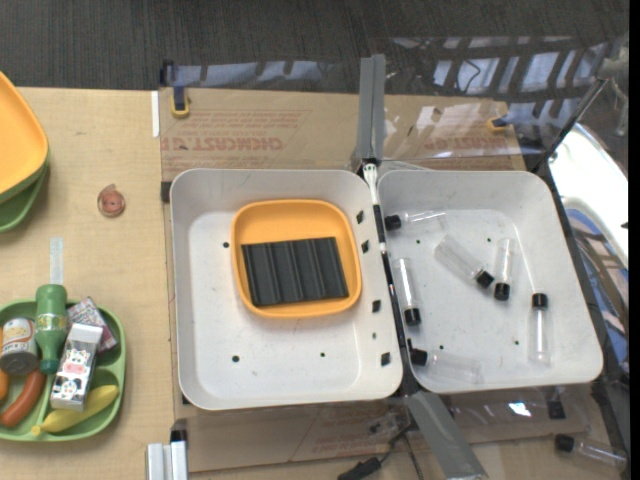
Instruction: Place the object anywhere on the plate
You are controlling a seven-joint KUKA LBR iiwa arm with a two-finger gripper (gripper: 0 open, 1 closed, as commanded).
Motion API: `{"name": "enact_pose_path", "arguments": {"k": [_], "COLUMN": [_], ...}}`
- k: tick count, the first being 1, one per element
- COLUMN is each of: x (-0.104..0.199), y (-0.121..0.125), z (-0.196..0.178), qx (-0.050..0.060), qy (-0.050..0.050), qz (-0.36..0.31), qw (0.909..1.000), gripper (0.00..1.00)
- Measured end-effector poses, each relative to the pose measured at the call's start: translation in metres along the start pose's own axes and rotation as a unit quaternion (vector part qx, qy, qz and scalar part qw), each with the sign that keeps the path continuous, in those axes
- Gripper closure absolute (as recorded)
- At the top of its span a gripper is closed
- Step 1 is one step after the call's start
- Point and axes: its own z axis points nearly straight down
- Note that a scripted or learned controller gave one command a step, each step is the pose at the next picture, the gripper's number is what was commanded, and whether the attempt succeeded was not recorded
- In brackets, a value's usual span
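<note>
Camera view, wooden bench (120, 148), two white bins (200, 368), orange plate (297, 218), dark carpet behind

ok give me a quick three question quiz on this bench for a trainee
1. True or false: a dark ribbed slab already lies on the orange plate.
2. Which bin holds the clear tubes with black caps? A) the left bin B) the right bin C) both bins
3. Fill in: the orange plate sits inside the ____ bin.

Key
1. True. The slab rests on the plate's lower half.
2. B. The tubes lie scattered in the right bin, several apart from one another.
3. Left.
</note>
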Motion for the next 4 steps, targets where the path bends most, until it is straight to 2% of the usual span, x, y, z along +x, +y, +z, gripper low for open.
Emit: {"name": "enact_pose_path", "arguments": {"k": [1, 2, 3, 4], "x": [0.043, 0.060, 0.052, 0.084], "y": [-0.008, -0.011, -0.009, -0.015], "z": [0.017, 0.000, 0.001, 0.018], "qx": [-0.001, -0.001, -0.002, -0.003], "qy": [0.001, 0.000, 0.000, 0.001], "qz": [-0.159, -0.367, -0.617, -0.694], "qw": [0.9873, 0.9303, 0.7873, 0.7202], "gripper": [0.00, 0.00, 0.00, 0.00]}}
